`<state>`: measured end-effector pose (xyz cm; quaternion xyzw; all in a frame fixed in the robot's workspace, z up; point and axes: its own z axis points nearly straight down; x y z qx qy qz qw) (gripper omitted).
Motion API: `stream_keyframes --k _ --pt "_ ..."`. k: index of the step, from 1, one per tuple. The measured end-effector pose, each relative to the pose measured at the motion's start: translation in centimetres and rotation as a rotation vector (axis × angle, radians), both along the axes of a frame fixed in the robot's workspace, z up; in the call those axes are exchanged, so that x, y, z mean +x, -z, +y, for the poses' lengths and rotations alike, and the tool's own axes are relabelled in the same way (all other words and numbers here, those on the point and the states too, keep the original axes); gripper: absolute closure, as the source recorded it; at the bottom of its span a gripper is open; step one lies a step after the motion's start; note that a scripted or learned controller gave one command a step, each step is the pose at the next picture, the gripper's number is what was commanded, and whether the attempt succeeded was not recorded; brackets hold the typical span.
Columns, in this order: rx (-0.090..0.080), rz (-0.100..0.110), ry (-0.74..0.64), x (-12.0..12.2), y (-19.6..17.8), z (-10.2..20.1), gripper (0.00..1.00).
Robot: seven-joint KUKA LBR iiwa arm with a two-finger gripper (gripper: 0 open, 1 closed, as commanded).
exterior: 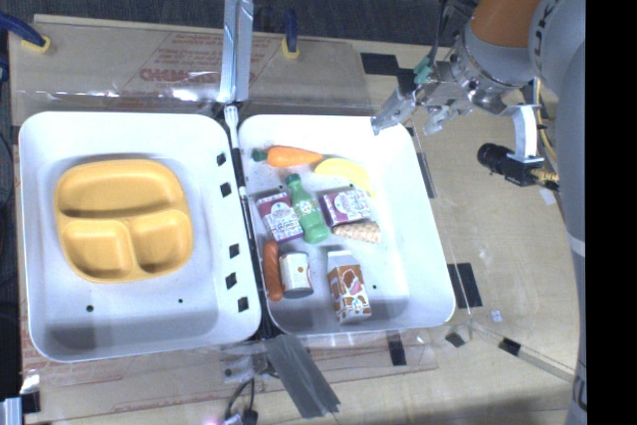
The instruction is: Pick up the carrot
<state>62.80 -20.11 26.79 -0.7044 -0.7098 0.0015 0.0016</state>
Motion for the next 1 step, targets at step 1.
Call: stream_keyframes --k 1 --pt "-0.001 -0.005 -0.096 1.33 -16.68 5.79 0.00"
